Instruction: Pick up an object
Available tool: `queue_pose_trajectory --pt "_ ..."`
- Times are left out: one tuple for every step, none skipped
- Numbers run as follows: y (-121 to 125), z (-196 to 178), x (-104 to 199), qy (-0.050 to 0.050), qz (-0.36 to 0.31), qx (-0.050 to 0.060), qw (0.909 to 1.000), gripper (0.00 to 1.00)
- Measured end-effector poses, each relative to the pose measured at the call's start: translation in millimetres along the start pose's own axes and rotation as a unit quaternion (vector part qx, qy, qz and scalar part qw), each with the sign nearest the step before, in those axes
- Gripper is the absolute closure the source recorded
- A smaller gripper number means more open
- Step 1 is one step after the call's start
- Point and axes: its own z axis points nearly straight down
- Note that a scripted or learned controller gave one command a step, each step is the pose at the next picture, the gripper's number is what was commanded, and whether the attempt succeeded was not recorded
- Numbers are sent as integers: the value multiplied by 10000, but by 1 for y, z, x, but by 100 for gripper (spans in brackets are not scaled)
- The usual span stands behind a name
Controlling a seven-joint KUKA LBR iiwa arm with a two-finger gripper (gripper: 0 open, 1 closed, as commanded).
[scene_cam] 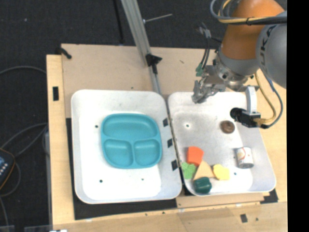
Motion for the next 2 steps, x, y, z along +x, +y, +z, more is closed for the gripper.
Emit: queue_pose_trajectory --pt "-7 0 56 5 -5 -4 10000 100" --pt "-3 1 108 3 -5 -7 10000 100"
